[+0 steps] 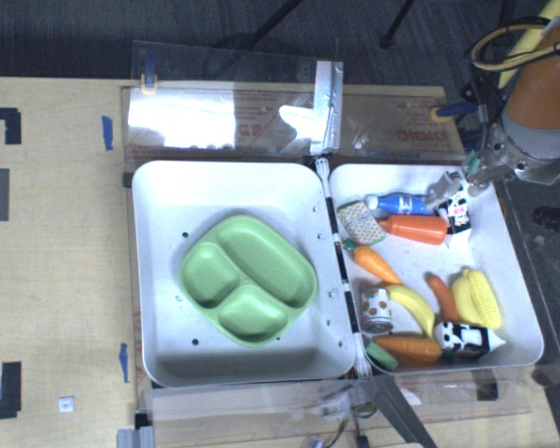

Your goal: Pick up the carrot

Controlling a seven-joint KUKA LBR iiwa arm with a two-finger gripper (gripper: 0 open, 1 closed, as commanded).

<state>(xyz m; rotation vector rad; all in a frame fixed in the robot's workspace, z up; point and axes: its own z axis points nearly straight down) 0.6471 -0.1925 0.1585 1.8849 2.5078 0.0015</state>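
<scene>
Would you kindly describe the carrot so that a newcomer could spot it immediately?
Look in the right bin, along its left wall beside the divider. The carrot lies just below the checkered sponge: a tapered orange cone with a green tip, unlike the blunt orange bottle above.

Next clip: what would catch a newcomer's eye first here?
The green divided plate lies alone in the left bin. The right bin is crowded with toy food, a carrot near its left wall among it. The hand sits at that bin's far right corner, by the blue bottle.
</scene>
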